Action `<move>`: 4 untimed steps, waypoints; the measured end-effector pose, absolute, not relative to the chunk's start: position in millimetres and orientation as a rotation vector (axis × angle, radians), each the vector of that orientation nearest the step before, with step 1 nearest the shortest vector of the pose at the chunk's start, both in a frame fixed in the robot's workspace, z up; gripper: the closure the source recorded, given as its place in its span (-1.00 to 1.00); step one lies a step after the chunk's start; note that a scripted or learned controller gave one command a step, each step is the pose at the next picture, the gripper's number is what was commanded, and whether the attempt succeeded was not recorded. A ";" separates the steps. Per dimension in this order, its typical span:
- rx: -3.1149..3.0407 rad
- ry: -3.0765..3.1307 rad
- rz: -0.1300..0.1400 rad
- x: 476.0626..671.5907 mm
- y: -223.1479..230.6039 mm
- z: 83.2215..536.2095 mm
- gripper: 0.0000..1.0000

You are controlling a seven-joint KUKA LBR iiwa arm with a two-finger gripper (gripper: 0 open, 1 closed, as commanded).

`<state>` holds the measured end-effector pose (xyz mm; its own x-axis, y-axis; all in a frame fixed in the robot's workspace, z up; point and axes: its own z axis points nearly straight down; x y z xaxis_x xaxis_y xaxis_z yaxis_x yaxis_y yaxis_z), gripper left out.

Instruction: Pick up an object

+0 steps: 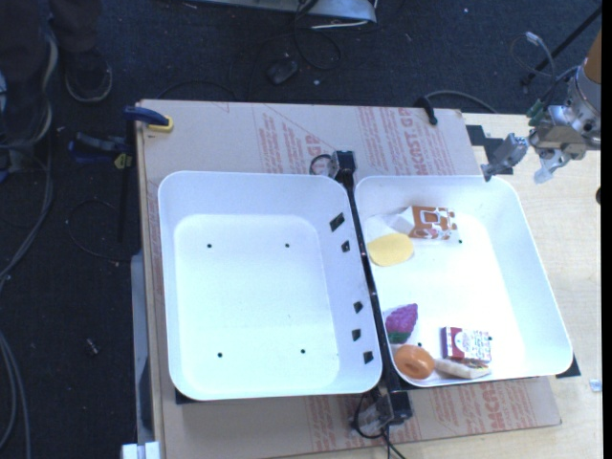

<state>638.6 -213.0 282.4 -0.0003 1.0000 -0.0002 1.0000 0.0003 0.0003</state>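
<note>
The right bin [535, 285] holds several small items. An orange-and-white box [433, 223] and a yellow round piece [390, 250] lie near its far left. A purple grape bunch [402, 320], an orange ball [414, 360], a red-and-white carton [466, 344] and a pale beige piece [464, 370] lie along the near edge. My gripper [527, 158] hangs above the bin's far right corner, well away from all of them. It is open with nothing between its fingers.
The left bin [182, 285] sits beside the right one, with a black divider strip [359, 275] between them. Both rest on a cardboard sheet [249, 137]. A blue-and-yellow clamp [148, 118] grips the sheet's far left corner. Cables cross the dark floor behind.
</note>
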 end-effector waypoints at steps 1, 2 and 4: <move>2.215 2.216 0.007 639.3 -222.2 111.2 -1.00; 2.214 2.215 0.011 652.5 -208.9 104.5 -1.00; 2.228 2.226 -0.007 582.1 -188.0 88.0 -1.00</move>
<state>582.1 -188.0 88.0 0.0011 1.0000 0.0020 1.0000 -0.0011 -0.0086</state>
